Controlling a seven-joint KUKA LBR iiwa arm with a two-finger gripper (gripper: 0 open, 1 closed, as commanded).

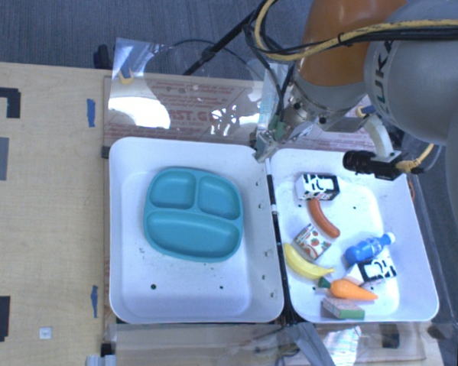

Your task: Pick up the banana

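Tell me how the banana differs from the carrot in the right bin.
The banana is yellow and curved; the carrot is orange, straight and tapered. The banana lies by the bin's left wall, while the carrot sits nearer the front edge, to the banana's right. Both are toy foods lying flat in the right bin, almost touching.

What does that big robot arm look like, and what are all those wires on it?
The arm is thick, rounded and grey, with a broad orange band above the wrist. Black and yellow cables loop loosely around it. At its tip sits a small metallic gripper, with a black part sticking out beside it.
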